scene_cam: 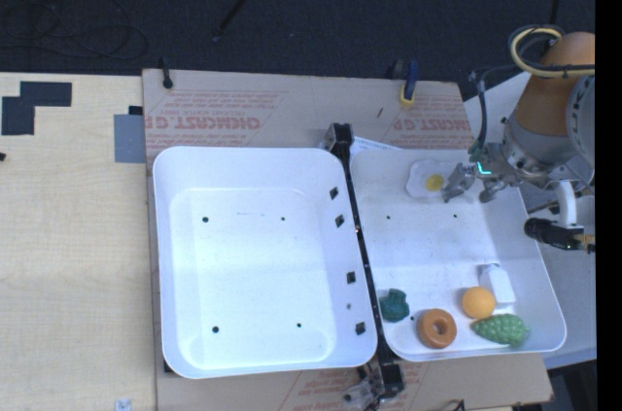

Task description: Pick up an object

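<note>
Bench inventory as I read it from the overhead camera.

1. Left bin (pixel 185 195): shallow, white, with a few small dark dots on its floor.

2. Right bin (pixel 544 302): shallow, white, touching the left bin along a dark clip strip (pixel 348 224) between them. All loose items I can see lie in this bin.

3. Fried-egg toy (pixel 428 178): flat white piece with a yellow centre, at the far end of the right bin, just left of the gripper.

4. Dark green toy (pixel 394 305): small lumpy piece at the near-left corner of the right bin, next to the dividing strip.

5. Doughnut toy (pixel 437 328): brown-orange ring, lying flat near the front wall, just right of the dark green toy.

6. Orange ball (pixel 477 302): round, beside the doughnut and touching or almost touching the white block.

7. White block (pixel 500 285): small and pale, just behind and right of the orange ball.

8. Green bumpy toy (pixel 501 329): light green, elongated, knobbly, against the near-right wall, in front of the orange ball.

9. Gripper (pixel 469 186): over the far right part of the right bin, beside the fried-egg toy. I see two fingers spread apart with nothing between them; nothing is held. I cannot tell whether a fingertip touches the egg.

10. Arm (pixel 554 108): grey with an orange band, entering from the right.

11. Cardboard sheet (pixel 243 113): brown, printed, beneath both bins.
</note>
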You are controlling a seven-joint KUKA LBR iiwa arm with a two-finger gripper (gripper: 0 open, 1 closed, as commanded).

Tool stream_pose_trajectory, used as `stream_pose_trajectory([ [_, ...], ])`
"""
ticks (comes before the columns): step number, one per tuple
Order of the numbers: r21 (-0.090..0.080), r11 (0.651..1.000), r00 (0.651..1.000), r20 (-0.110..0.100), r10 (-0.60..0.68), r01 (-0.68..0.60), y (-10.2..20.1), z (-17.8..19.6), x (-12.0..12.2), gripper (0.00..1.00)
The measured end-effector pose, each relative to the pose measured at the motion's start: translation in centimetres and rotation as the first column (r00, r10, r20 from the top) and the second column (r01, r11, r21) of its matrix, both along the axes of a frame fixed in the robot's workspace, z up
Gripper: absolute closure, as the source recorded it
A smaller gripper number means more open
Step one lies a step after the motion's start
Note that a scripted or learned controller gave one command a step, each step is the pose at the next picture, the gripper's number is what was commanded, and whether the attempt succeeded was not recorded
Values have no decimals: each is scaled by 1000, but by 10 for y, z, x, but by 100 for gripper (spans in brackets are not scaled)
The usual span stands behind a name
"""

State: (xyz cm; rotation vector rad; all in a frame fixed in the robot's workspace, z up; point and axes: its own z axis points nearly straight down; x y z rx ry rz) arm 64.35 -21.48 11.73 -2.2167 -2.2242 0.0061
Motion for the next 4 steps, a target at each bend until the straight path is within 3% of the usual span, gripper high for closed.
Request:
stream_pose_trajectory([
  [1,0,1000,1000,0,-1,1,-1,10,0,100],
  [2,0,1000,1000,0,0,0,-1,10,0,0],
  [3,-1,1000,1000,1,-1,1,-2,21,0,100],
  [4,-1,1000,1000,0,0,0,-2,20,0,0],
])
